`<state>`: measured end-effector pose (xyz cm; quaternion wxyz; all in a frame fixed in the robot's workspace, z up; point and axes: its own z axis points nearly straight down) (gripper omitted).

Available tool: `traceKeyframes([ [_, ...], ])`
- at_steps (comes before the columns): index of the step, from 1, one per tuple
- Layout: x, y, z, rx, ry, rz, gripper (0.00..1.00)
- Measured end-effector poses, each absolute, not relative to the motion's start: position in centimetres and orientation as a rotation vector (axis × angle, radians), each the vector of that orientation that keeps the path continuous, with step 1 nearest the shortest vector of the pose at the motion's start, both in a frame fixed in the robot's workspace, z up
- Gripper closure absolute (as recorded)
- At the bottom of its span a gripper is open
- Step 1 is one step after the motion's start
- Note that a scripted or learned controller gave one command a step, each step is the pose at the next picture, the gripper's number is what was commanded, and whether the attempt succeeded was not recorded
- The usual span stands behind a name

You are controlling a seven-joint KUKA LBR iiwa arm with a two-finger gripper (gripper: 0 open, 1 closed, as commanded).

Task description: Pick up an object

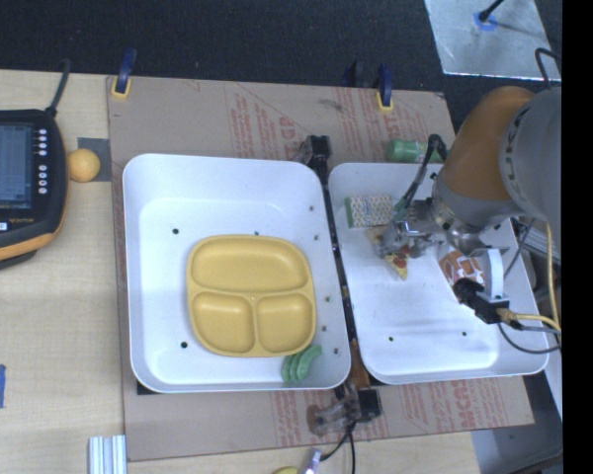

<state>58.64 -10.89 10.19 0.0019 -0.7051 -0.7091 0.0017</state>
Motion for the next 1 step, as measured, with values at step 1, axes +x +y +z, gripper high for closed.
traceKeyframes([
  [1, 58.28, -5.03, 19.24, -2.216, -2.224, 0.000, 1.00],
])
